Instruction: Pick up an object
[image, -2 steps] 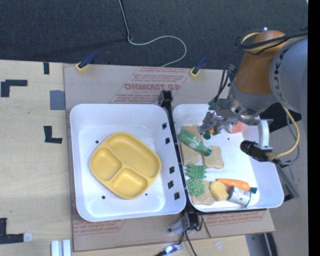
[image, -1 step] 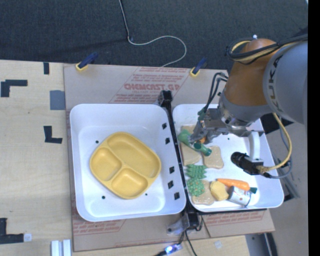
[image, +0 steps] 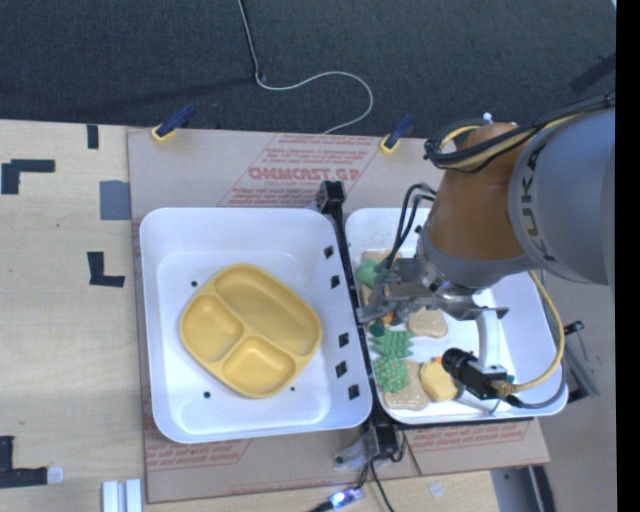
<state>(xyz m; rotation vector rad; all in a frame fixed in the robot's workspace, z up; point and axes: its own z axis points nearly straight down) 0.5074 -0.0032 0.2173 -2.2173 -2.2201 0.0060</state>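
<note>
We've got the pincer (image: 385, 312) down in the right white bin (image: 530, 300), right above the green leafy plastic toys (image: 392, 345); can't tell its grip state. Yellow divided plastic plate (image: 250, 328) sits in the bin left of that.

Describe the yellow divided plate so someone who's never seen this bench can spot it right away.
Start at the left white bin, the one away from the arm. The yellow plate lies flat at its middle. Its three compartments and large size set it apart from the small green and tan pieces in the right bin.

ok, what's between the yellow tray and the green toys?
In the camera view, bare white bin floor, then the black divider, separate the yellow tray from the green toys.
</note>
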